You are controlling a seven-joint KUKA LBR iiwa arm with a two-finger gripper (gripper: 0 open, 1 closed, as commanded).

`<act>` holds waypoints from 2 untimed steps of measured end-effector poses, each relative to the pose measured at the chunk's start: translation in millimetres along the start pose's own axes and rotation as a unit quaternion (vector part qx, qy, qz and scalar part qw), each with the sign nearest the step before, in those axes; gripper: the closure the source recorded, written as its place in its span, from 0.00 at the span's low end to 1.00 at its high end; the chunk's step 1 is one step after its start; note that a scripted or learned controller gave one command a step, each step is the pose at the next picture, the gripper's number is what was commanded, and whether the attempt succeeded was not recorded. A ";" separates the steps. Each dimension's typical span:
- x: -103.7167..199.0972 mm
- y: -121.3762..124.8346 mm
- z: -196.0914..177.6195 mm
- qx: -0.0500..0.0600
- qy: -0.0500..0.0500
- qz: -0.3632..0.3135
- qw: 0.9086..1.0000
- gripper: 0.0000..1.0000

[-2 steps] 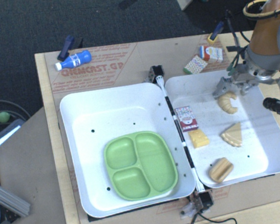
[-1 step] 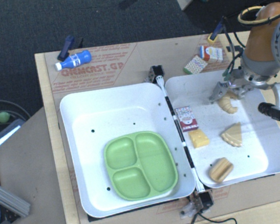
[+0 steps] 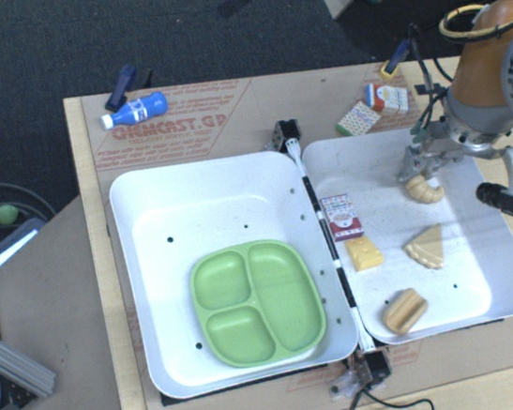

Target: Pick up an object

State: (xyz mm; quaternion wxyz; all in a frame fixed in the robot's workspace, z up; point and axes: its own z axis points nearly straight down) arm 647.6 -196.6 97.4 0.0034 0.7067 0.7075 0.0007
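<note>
The right bin [image 3: 496, 293] holds several toy foods. A red and white carton [image 3: 340, 216] lies by its left wall, with a yellow cheese block [image 3: 365, 253] just below it. A tan sandwich wedge [image 3: 426, 247] sits mid-bin and a brown bread roll [image 3: 404, 310] lies near the front edge. A pale beige pastry [image 3: 424, 190] rests at the upper middle. My gripper [image 3: 419, 167] hangs right over that pastry, touching or nearly touching its top, and hides its upper part.
The left bin [image 3: 146, 224] holds a green divided plate [image 3: 256, 301]. On the bench behind the bins lie a blue and white bottle [image 3: 135, 109] and small cartons [image 3: 374, 110]. A black clamp [image 3: 286, 133] sits where the bins meet.
</note>
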 end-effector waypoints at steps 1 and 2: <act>86.7 -18.1 -96.0 0.000 0.002 -0.001 1.000 1.00; 146.4 -62.1 -138.0 0.004 0.003 0.000 1.000 1.00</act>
